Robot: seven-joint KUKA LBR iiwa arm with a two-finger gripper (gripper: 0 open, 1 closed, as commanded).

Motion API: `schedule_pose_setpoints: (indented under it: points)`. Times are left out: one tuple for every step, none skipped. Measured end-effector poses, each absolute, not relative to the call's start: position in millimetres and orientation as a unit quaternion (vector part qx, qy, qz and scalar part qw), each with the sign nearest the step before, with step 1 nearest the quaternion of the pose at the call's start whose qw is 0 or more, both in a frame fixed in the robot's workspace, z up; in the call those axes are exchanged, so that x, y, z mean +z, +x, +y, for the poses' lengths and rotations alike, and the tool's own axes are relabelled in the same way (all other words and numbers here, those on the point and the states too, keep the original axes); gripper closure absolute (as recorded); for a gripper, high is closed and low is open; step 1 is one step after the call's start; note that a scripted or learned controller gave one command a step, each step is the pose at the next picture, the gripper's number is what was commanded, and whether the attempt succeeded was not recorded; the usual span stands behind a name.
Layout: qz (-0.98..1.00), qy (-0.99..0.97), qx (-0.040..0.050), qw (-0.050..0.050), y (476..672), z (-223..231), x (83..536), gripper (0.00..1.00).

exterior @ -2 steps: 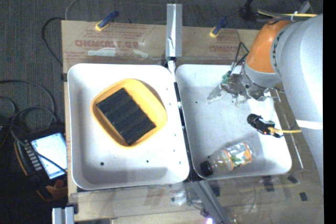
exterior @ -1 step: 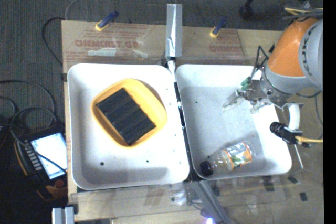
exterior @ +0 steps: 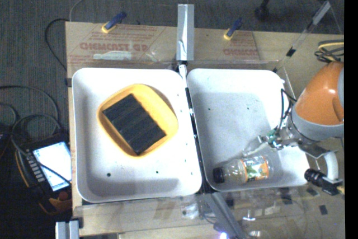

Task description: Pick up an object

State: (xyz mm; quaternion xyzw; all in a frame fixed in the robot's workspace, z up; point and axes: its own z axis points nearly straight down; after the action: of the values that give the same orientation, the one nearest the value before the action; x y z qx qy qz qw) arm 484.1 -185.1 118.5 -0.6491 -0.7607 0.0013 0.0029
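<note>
The bench (exterior: 84, 36) carries 2 white bins side by side. In the left bin (exterior: 89, 176) a yellow dish (exterior: 168, 115) lies near the middle, with a dark ribbed block (exterior: 134, 124) resting in it, turned on a diagonal. In the right bin (exterior: 235, 98) a clear plastic bottle (exterior: 246, 169) lies on its side toward 6 o'clock, its dark cap pointing to 9 o'clock and a green and orange label around its middle. The arm (exterior: 321, 106) comes in from 3 o'clock, the orange band showing above the wrist. The gripper (exterior: 268, 140) sits just above the bottle, toward 1 o'clock from it; whether it is released or clenched I cannot tell, and nothing shows plainly in its grasp.
</note>
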Motion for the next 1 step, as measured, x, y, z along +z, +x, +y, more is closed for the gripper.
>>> schedule_pose_setpoints:
  points:
    - [-0.703,-0.712,0.0006,0.003,526.5,-221.3,127.9,0.00]
